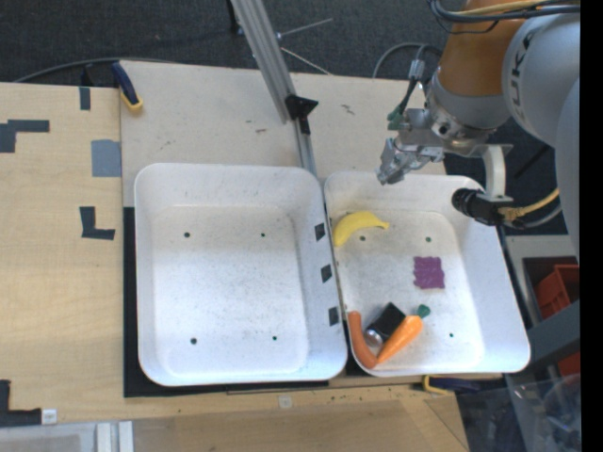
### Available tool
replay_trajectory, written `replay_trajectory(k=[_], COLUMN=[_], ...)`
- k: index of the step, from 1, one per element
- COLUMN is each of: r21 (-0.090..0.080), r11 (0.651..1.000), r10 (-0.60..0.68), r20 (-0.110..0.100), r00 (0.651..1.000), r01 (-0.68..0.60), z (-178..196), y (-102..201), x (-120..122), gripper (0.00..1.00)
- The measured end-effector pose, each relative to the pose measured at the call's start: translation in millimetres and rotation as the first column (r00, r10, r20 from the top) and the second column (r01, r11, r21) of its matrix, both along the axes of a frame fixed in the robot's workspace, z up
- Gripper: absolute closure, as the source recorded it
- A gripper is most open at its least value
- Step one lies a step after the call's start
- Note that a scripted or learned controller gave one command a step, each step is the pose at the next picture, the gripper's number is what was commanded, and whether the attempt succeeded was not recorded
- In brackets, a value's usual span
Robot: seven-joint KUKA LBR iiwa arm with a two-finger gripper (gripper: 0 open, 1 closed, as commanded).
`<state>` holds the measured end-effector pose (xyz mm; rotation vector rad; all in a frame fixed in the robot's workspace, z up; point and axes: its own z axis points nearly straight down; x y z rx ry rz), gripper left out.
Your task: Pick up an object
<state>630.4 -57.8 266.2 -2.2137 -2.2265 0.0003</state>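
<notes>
Yellow and curved, the small plastic banana [359, 226] lies in the right-hand shallow white bin [490, 281], toward that bin's 11 o'clock corner, close to the wall it shares with the left-hand shallow white bin [226, 182]. It rests on its side with the arch upward in the view and looks smooth and light, a likely thing to pick. The grey arm's pincer [394, 169] hangs over the far rim of the right bin, at roughly 1 o'clock from the banana and apart from it; nothing sits between its tips, and whether they are spread or closed I cannot tell at this angle. Its place above the rim suggests the arm is poised to come down into the bin, not yet committed to any one object. The other pieces lie well apart from the banana: a flat purple square block [429, 272] near the bin's centre, toward 3 o'clock, and at 6 o'clock a cluster of an orange plastic carrot [399, 336], a second orange curved piece [358, 343] against the near wall, and a small black object [384, 320] touching both. That crowding makes the lone banana or purple block the easier target on the pale wooden desk [57, 281].
</notes>
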Motion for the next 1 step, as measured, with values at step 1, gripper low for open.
replay_trajectory(k=[1], r21=[0.0], r11=[1.0], r10=[0.0], r20=[-0.002], r00=[1.0], r01=[0.0], z=[-16.6], y=[48.3], x=[-7.5], gripper=[1.0])
